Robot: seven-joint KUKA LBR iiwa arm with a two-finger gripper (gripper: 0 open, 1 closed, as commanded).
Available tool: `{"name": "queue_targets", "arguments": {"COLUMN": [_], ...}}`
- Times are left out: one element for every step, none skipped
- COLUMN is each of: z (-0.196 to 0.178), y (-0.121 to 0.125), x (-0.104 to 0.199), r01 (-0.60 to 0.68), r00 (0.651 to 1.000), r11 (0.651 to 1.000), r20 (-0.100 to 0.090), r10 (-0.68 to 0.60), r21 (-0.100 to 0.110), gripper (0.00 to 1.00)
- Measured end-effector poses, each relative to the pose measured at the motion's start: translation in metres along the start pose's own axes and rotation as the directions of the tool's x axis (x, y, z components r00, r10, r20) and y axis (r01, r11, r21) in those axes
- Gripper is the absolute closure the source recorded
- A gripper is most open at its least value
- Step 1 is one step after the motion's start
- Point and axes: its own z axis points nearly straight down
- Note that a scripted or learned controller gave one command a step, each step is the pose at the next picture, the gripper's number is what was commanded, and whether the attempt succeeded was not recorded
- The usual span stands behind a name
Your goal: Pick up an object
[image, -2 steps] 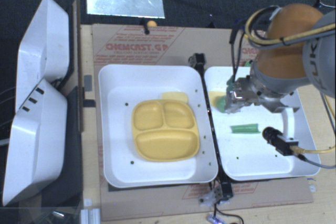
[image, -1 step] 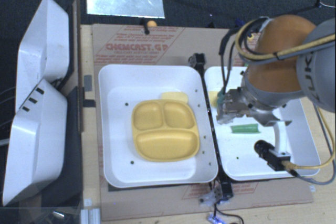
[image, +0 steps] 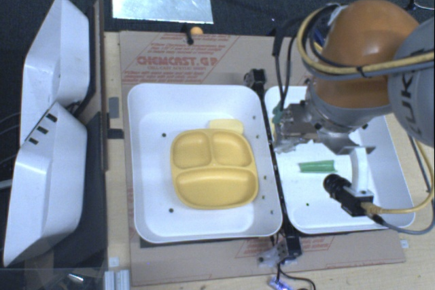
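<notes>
- Camera view from above has the gripper (image: 289, 127) low at the far-left corner of the right bin (image: 326, 214), close to the wall it shares with the left bin (image: 149, 146).
- Whether the gripper is spread or closed, I cannot tell; the wrist hides it, and nothing can be seen held.
- The likeliest target is the green stick (image: 316, 166), lying flat on the right bin's floor, just near and right of the gripper and apart from it.
- It looks like a short, slim bar in flat mid-green, its long axis running left to right.
- My judgement is that it is light and rigid, probably smooth plastic, so it may skid or spin if nudged.
- The best hold is across its narrow width at the middle.
- A yellow divided tray (image: 214, 170) lies in the left bin, with a pale yellow block (image: 225, 125) at its far edge.
</notes>
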Motion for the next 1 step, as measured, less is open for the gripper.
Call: {"name": "queue_targets", "arguments": {"z": [-0.0014], "y": [0.0018], "x": [-0.0177], "r01": [-0.005], "r00": [1.000], "r11": [1.000], "r20": [0.002], "r10": [0.005], "r21": [0.004], "gripper": [1.00]}}
